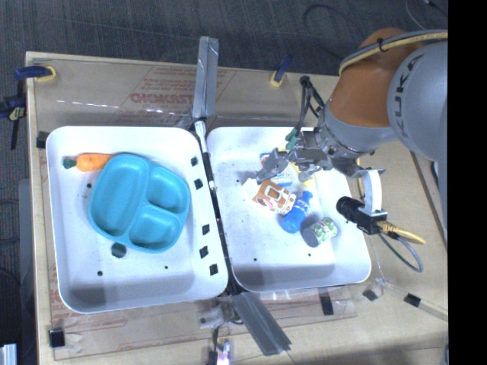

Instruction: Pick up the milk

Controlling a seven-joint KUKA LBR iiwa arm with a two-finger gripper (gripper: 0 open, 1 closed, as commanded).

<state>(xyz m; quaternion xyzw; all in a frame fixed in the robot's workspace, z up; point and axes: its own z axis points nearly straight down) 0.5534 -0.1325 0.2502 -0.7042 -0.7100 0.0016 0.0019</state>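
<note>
In the right bin [251,268] a small white and blue carton [278,176], which I take for the milk, lies among a cluster of items. My gripper [287,172] hangs right over it, open, with one grey finger [265,170] to its left and the other to its right. The carton is partly hidden by the gripper, and I cannot tell if the fingers touch it. An orange and white patterned box [272,197] lies just in front of the carton.
A blue bottle [294,215] and a grey-green item [320,230] lie beside the box. The left bin [68,280] holds a blue divided plate [141,200], a carrot [93,160] and a small dark green piece [118,251]. A black divider runs between the bins.
</note>
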